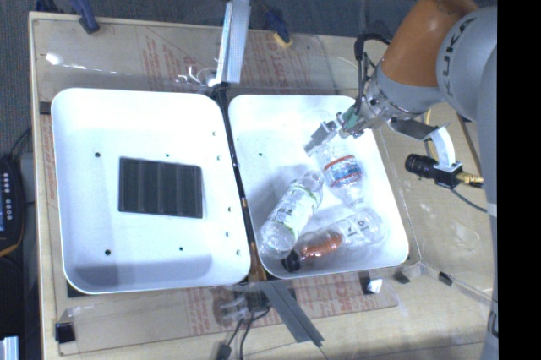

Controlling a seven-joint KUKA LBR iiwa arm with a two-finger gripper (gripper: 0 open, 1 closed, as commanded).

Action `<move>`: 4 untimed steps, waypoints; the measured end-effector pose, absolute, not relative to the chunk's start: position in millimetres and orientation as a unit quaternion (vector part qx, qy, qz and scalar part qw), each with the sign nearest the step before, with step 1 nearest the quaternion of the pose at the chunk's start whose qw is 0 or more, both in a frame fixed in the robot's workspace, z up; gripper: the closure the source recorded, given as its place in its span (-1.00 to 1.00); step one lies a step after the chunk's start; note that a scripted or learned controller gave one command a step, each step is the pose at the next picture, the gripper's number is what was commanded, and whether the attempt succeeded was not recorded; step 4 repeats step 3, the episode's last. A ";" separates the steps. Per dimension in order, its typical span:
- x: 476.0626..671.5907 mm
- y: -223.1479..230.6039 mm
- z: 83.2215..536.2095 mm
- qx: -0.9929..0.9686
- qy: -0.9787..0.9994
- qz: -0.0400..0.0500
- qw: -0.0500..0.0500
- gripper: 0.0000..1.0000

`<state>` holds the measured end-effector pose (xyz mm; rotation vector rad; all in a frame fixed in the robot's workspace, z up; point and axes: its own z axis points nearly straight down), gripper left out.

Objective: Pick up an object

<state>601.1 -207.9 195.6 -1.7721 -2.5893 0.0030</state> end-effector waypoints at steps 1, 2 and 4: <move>572.0 -208.7 205.3 -0.581 -0.814 0.001 0.002 -1.00; 573.7 -208.4 182.6 -0.575 -0.818 0.001 0.002 -1.00; 599.4 -208.0 157.1 -0.547 -0.837 0.000 0.000 -1.00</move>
